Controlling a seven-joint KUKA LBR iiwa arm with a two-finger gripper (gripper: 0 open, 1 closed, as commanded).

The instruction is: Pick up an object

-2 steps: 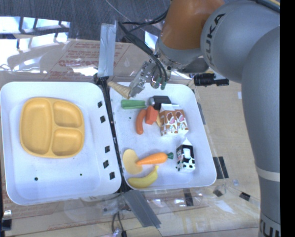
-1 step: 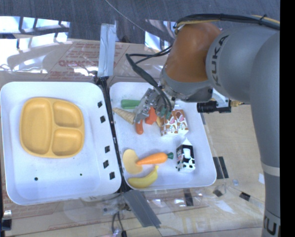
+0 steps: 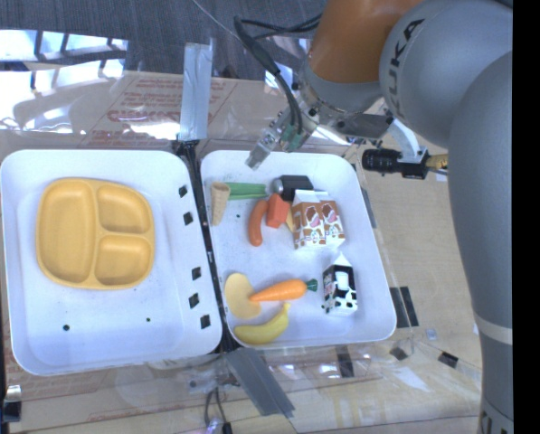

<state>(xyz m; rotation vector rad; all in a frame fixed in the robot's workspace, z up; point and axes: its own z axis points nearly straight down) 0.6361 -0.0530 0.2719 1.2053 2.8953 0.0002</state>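
A: Where's the gripper (image 3: 268, 143)?

B: Upper middle of the frame, over the far rim of the right bin (image 3: 364, 242). Whether it is open or closed I cannot tell, and I see nothing in it.

A: And the things to pick?

B: All in the right bin. Upper part: a cone (image 3: 219, 202), a green stick (image 3: 248, 189), a dark block (image 3: 293, 186), an orange sausage (image 3: 256, 224), a red piece (image 3: 277, 210) and a carton (image 3: 317, 224) — packed close, several touching. Lower down: a milk bottle (image 3: 340, 289) standing apart, then a carrot (image 3: 280, 290) lying across a yellow slice (image 3: 240, 295) and a banana (image 3: 260, 331). The left bin (image 3: 21, 269) holds a yellow tray (image 3: 95, 232).

A: So what could spoil it?

B: The crowding, I'd judge — a descent into that upper cluster may land on two things and shove them rather than grasp one. Rounded pieces could roll out, and so near the rim it may clip the bin wall.
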